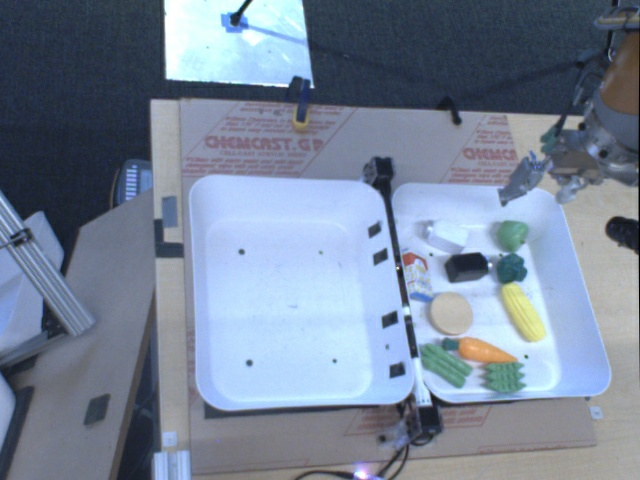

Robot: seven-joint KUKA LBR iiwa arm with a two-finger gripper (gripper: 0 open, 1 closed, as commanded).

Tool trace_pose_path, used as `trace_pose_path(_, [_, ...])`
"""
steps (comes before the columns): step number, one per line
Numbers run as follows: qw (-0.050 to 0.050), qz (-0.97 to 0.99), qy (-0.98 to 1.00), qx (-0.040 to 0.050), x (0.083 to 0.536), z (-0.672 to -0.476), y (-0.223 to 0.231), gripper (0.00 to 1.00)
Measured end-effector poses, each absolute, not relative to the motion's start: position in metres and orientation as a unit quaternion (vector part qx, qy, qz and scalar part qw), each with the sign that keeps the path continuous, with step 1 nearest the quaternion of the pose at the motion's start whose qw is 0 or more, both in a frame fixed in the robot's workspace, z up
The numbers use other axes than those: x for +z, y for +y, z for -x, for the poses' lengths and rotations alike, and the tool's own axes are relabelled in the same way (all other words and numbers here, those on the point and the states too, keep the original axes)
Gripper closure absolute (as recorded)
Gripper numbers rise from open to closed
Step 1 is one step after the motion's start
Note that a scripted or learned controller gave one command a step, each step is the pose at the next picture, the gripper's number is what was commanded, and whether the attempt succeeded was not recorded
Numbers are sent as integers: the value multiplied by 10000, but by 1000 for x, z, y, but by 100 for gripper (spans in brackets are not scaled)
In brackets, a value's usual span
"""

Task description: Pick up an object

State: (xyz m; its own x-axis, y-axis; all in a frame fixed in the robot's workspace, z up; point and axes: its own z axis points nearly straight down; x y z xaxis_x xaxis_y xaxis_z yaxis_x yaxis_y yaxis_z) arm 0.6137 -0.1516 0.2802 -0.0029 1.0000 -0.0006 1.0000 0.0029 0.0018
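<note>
My gripper point(545, 185) hangs over the far right corner of the right bin point(590, 343), its two fingers spread apart with nothing between them. Below and to its left lie the toys: a light green ball point(513, 234), a dark green broccoli point(512, 267), a black block point(466, 266), a white piece point(445, 235), a yellow corn cob point(523, 311), a tan round disc point(451, 314), an orange carrot point(487, 350), a green pea pod point(445, 364) and a green ridged piece point(503, 376).
The left bin point(215, 368) sits beside the right one, with a black clip strip point(392, 268) along the shared wall. A small red and white packet point(416, 273) lies against that wall. A shiny sheet point(238, 28) lies beyond the bench.
</note>
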Motion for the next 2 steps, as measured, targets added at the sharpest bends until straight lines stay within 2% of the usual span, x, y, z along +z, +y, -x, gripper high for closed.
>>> trace_pose_path(1, [-36, -7043, 7099, -12, 175, -609, -107, 0])
trace_pose_path(2, [11, -7061, 7081, 4, 99, -568, -109, 0])
